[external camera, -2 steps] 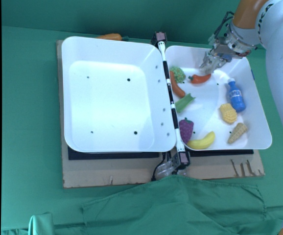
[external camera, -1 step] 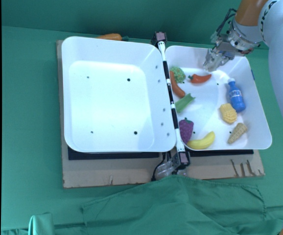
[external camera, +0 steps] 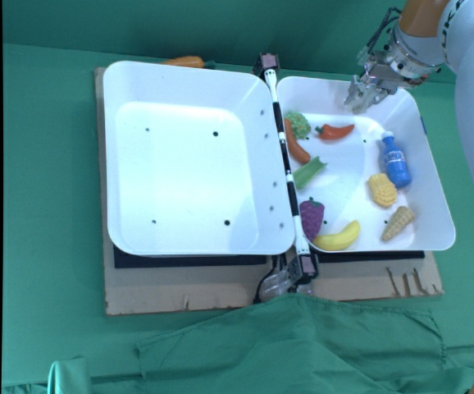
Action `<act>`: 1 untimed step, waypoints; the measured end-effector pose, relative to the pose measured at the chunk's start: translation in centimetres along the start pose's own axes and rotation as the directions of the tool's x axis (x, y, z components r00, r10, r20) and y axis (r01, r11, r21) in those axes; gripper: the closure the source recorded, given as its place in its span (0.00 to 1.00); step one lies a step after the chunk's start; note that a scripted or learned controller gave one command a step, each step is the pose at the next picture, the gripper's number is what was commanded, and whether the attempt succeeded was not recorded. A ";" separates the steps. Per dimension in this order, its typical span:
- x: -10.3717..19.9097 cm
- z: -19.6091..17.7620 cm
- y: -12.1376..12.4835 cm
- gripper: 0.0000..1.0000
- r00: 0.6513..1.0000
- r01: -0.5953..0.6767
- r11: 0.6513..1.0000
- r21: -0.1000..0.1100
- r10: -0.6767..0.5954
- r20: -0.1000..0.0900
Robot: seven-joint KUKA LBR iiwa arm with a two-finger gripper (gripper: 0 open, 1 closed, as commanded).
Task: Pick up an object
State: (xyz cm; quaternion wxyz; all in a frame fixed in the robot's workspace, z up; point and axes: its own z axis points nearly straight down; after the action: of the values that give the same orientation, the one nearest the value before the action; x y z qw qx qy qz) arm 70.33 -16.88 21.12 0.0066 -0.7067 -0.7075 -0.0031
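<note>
Behind the left bin [external camera: 130, 89] lies an orange pepper [external camera: 184, 61]. Rightward, the right bin [external camera: 434, 220] holds broccoli [external camera: 298, 124], a red chili [external camera: 334, 130], grapes [external camera: 312, 216], a banana [external camera: 339, 236], corn [external camera: 382, 190] and a blue bottle [external camera: 396, 160]. Over its far rim hangs the gripper [external camera: 362, 98], empty; whether it is parted, I cannot tell.
</note>
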 end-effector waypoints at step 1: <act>-0.1 -1.4 0.2 1.00 1.000 -0.002 1.000 -0.008 0.002 0.004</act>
State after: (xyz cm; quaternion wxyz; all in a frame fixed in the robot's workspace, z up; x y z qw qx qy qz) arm 70.49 -16.96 22.54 0.0026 -0.7074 -0.7068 -0.0045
